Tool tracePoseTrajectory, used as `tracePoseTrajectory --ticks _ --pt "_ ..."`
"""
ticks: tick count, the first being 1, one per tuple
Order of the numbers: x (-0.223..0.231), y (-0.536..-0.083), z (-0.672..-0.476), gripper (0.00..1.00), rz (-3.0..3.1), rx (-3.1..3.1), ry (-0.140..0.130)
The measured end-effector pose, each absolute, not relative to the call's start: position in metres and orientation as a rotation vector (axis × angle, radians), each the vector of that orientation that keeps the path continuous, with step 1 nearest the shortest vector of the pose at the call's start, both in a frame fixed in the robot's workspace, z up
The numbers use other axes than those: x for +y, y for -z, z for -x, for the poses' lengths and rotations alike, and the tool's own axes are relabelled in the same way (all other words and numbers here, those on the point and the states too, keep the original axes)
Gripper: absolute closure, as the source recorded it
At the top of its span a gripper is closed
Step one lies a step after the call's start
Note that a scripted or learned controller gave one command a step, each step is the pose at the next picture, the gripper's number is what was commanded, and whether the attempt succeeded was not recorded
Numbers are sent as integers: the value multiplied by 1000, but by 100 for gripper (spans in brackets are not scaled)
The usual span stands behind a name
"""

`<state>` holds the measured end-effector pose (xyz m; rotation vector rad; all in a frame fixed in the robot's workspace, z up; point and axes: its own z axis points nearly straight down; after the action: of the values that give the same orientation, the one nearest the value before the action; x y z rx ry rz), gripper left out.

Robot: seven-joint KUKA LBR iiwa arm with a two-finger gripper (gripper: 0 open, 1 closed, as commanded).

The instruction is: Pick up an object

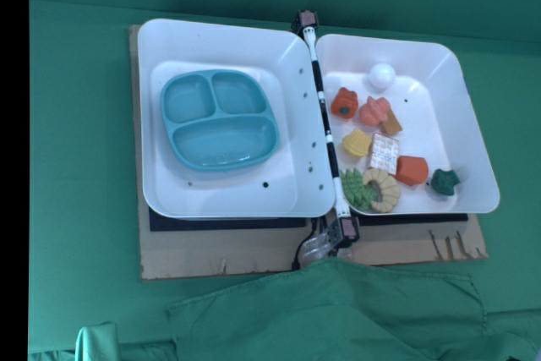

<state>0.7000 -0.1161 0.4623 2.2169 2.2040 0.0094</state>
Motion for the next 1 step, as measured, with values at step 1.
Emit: tracePoseTrajectory --ticks 1 --pt "-116 -462 -700 0 -2218 2204 -7"
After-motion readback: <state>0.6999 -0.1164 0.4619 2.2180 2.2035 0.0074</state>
